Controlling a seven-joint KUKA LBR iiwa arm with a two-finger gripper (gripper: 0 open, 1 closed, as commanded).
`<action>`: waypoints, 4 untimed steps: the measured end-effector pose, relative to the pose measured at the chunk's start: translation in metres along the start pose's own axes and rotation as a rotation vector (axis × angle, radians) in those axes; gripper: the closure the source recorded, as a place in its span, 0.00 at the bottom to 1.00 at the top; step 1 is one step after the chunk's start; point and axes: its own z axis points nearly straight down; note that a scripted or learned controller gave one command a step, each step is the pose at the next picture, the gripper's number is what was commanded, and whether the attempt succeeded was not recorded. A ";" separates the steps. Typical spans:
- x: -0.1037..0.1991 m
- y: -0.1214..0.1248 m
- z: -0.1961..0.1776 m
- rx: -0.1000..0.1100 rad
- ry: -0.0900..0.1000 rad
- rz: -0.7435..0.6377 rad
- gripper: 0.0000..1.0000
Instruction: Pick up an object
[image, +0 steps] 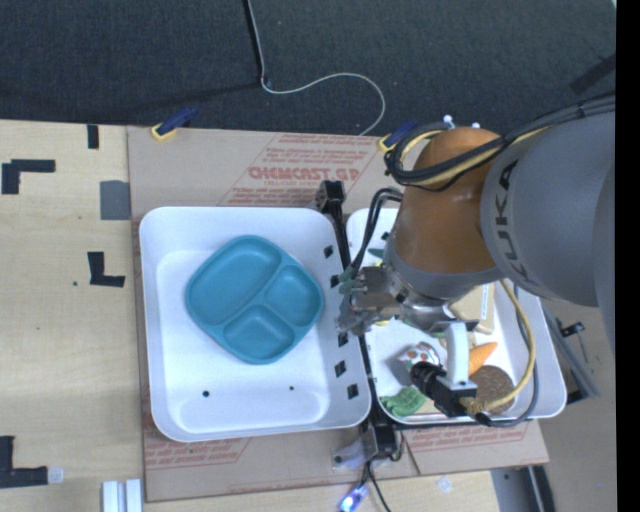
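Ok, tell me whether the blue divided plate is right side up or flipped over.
Right side up. The blue divided plate lies flat in the left bin, its three compartments facing the camera, with nothing in them.

Arm (470, 220) bent low; gripper (362, 300) down

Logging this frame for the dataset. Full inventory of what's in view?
bins: 2, white, side by side on the bench
plate: 1, blue, three compartments, in the left bin
carrot: 1, orange, right bin, beside the arm
brown item: 1, brown, round, right bin near the front; type unclear
green item: 1, green, right bin front edge; type unclear
cable: 1, white, looped on the dark floor behind the bench
arm: 1, grey with orange band, over the right bin
gripper: 1, dark, at the divide between bins
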 end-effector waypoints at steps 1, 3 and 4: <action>0.028 0.002 -0.110 -0.013 0.002 0.003 1.00; -0.033 0.001 -0.151 -0.012 -0.002 0.013 1.00; -0.001 0.000 -0.087 0.004 -0.002 0.007 1.00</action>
